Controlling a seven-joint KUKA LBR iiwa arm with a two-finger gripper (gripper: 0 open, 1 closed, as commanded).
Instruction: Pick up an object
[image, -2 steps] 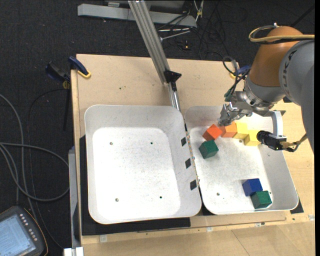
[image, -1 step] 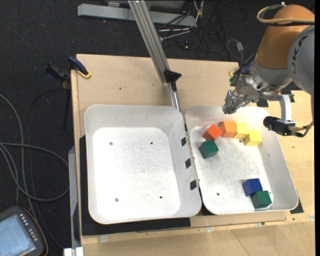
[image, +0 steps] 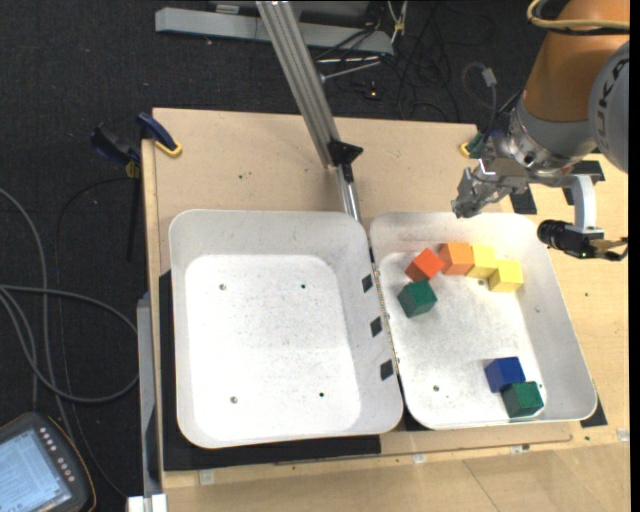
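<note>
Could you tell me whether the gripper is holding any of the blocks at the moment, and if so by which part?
Nothing is held. The gripper hangs above the right bin's far rim, apart from the blocks; the nearest, the orange block, lies in the bin.

right bin (image: 560, 330): four blocks (image: 463, 264) clustered far end | two blocks (image: 513, 386) touching, near-right corner | claw (image: 470, 203) above far rim

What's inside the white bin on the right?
The right bin holds seven small blocks: two orange, two yellow, a green one near them, then a blue one touching another green. Anything beneath them is covered.
</note>
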